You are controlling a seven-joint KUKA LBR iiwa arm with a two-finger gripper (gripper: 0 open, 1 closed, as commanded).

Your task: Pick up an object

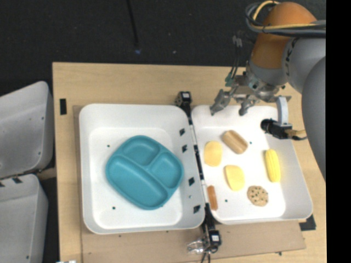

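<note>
Just below hand [231,107], apart, bread roll [235,141]

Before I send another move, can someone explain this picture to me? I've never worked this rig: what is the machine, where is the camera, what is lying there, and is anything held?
You are looking down at a slant from one fixed camera above a wooden bench. The grey robot arm with an orange band reaches in from the right; its two-finger claw hangs open over the far edge of the right white bin, with nothing between its fingers. That bin holds toy food: a tan bread roll, two pale yellow pieces, a yellow corn cob, a round brown cookie and a small orange sausage. The left white bin holds a teal divided plate.
</note>
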